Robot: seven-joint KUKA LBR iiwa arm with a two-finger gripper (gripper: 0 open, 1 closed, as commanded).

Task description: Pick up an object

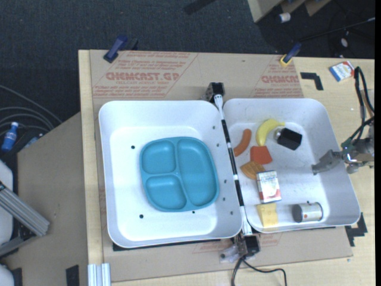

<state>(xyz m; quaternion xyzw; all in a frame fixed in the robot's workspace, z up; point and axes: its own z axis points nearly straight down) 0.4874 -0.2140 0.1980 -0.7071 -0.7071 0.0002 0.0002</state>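
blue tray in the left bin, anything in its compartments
No. The blue tray in the left bin shows three bare compartments. Whatever lies beneath the tray is covered. The loose items, such as the banana and the can, sit in the right bin.

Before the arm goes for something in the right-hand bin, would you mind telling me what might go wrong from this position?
1. The hot dog, red block, banana and black block lie packed together, so a grasp on one may shove its neighbours or catch two.
2. The silver can lies on its side and could roll away under contact.
3. The tool sits near the bin's right wall, leaving little room there.
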